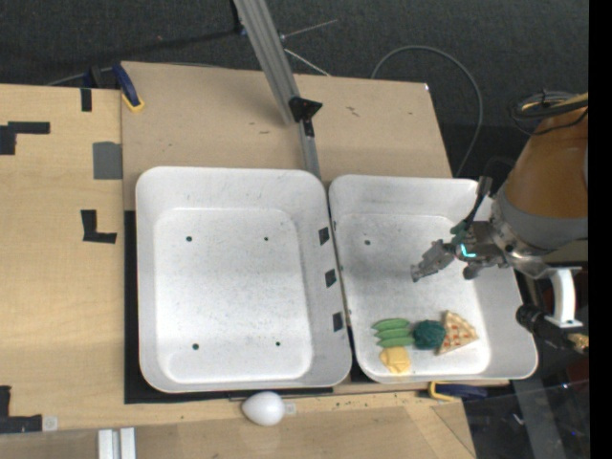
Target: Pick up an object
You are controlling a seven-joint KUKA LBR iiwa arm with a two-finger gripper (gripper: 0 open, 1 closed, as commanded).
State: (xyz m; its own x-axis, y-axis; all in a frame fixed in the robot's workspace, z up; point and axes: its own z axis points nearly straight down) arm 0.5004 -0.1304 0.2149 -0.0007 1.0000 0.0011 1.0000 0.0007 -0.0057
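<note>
Several small toy foods lie at the front of the right bin [402, 199]: a green pea pod [390, 329], a dark green broccoli piece [428, 333], a pizza slice [459, 333] and a yellow piece [395, 358]. My gripper [448, 268] hangs over the middle right of that bin, behind the pizza slice and apart from every toy. Its two fingers stand spread, open, with nothing between them.
The left bin [229, 185] sits beside the right one, with a dark divider strip between them. A white egg-shaped object [264, 408] lies on the bench in front of the left bin. A grey metal bar [273, 55] slants in from the back.
</note>
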